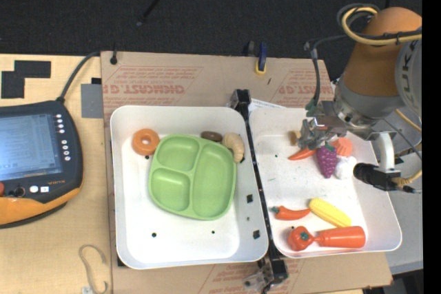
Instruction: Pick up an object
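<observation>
Pincer [311, 137] is lowered in right bin [386, 234]; finger state cannot be told. Small carrot [301, 154] is seen just below pincer, grapes [326, 160] beside it. Corn [329, 212] lies further below.

A small orange chili pepper [301, 155] is seen lying in the right bin [386, 244], near its upper left part. It is tilted, with its tip pointing left, just beside a purple grape bunch [326, 160].
</observation>
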